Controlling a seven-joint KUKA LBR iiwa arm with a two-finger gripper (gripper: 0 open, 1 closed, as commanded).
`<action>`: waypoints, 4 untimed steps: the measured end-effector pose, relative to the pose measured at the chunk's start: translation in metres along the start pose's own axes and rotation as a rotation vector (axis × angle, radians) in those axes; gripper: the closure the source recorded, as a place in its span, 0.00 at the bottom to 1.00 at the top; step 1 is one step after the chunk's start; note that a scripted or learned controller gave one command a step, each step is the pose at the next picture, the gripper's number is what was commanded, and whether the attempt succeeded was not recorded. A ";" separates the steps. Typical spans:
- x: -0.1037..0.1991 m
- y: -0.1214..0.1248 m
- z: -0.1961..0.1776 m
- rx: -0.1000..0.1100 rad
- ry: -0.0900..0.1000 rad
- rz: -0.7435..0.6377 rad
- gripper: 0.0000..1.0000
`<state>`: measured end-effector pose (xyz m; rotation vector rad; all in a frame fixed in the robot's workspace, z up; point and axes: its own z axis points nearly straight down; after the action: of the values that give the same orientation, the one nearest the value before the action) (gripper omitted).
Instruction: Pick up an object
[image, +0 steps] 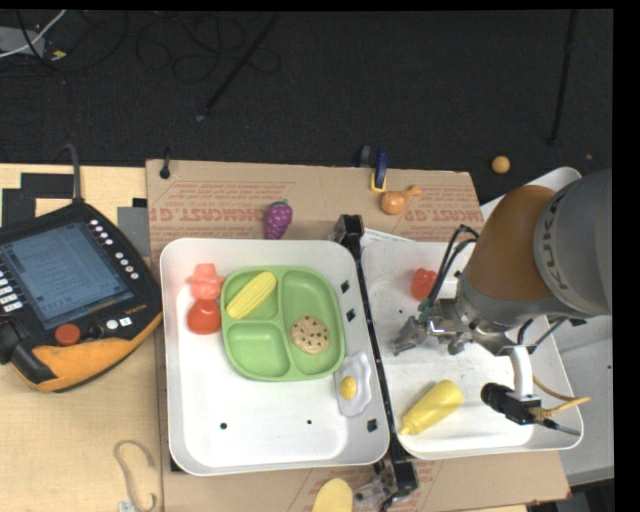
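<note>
The left bin (200, 420) holds a green divided plate (262, 350) carrying a corn cob (249, 293) and a cookie (311, 334); a red figure (204, 298) and a fried egg (349, 385) lie beside it. The right bin (470, 425) holds a yellow bottle (432, 407) and a red piece (424, 284). The tool (412, 335) hovers between them, fingers apart, holding nothing.
</note>
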<state>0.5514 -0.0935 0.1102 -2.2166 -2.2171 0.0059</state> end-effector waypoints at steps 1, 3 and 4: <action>0.002 -0.001 0.025 -0.001 0.000 0.002 0.00; -0.003 -0.004 -0.050 -0.009 -0.002 0.008 1.00; -0.002 -0.002 -0.113 -0.011 -0.002 0.001 1.00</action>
<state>0.5502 -0.0957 0.2230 -2.2243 -2.2221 -0.0036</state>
